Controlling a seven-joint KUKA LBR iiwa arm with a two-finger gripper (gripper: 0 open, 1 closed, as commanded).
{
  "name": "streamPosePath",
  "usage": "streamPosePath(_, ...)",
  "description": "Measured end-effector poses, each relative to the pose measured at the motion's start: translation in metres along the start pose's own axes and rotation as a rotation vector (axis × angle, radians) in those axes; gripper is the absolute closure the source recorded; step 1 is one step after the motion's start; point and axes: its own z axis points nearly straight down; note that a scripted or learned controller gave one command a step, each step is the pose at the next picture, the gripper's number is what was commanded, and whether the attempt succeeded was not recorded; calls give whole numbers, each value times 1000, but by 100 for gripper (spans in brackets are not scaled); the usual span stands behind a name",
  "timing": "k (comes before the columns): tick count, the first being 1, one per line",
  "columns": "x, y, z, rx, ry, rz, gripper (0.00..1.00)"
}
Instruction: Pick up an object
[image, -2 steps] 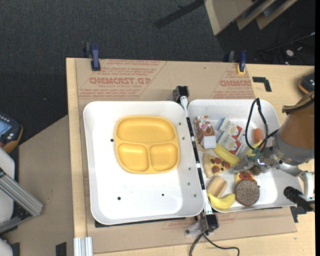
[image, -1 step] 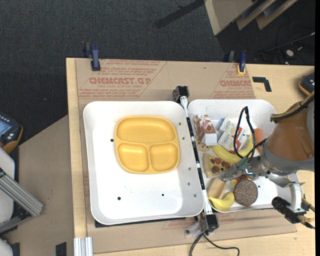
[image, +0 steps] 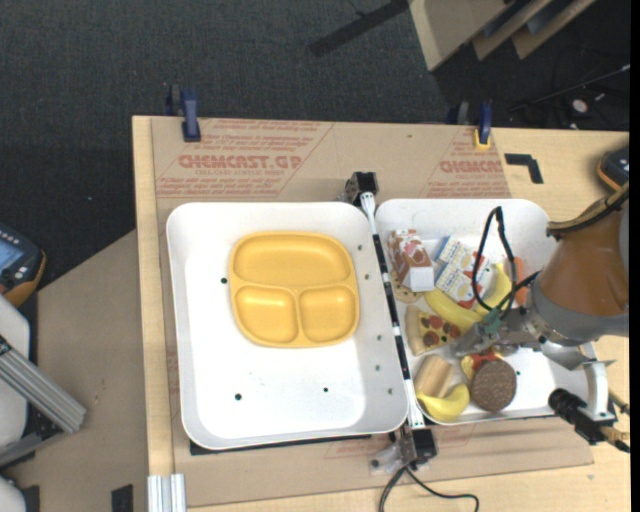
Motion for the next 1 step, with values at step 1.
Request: streamPosePath(1, 64, 109, -97, -16, 0, -12, 100)
